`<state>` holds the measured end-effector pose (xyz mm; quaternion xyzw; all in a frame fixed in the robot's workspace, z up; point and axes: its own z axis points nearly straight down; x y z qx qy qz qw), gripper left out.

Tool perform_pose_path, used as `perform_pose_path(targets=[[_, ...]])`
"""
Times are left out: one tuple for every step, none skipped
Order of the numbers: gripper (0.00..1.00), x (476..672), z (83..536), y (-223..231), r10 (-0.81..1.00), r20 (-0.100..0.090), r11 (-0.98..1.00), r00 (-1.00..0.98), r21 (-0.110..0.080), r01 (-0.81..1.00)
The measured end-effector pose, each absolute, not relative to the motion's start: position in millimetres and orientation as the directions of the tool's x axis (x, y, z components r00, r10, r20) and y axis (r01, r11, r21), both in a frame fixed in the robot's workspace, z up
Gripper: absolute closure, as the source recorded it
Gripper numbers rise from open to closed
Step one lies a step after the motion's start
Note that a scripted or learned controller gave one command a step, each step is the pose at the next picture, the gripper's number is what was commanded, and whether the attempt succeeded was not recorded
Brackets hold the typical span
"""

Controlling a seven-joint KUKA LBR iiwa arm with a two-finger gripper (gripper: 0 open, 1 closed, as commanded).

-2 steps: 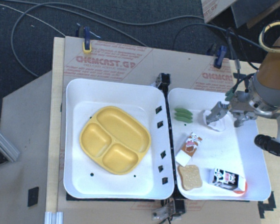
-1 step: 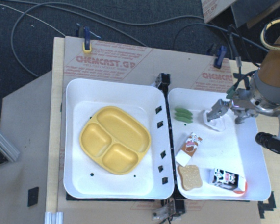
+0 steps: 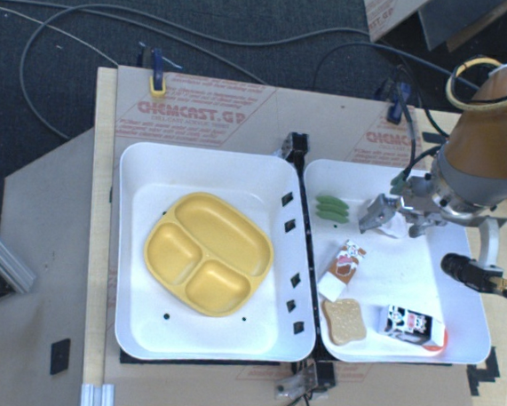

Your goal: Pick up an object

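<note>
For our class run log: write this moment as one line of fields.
arm: over right bin | gripper: above bin floor, holding nothing | nearest: green item | also there: toast, carton | left bin: yellow tray

1. A robotics lab bench is showing: two white bins (image 3: pixel 135 231) are sitting on a cardboard sheet (image 3: pixel 200 112) clamped at 12 o'clock.
2. Loose cables (image 3: pixel 74 24) are trailing across dark carpet at 11 o'clock.

End effector (image 3: pixel 401 217) over rt bin (image 3: pixel 462 352), nr green item (image 3: pixel 332 207).
</note>
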<state>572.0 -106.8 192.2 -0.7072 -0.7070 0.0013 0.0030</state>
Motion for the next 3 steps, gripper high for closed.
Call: perform_pose_path(targets=[[0.0,569.1,130.5,-99.7,1.0,0.003,0.0,0.0,-0.008,1.0],[0.0,568.7,82.5,-98.9,1.0,0.002,0.0,0.0,-0.005,1.0],[1.0,569.7,96.0,-99.2,1.0,0.002,-0.001,0.001,-0.001,1.0]])
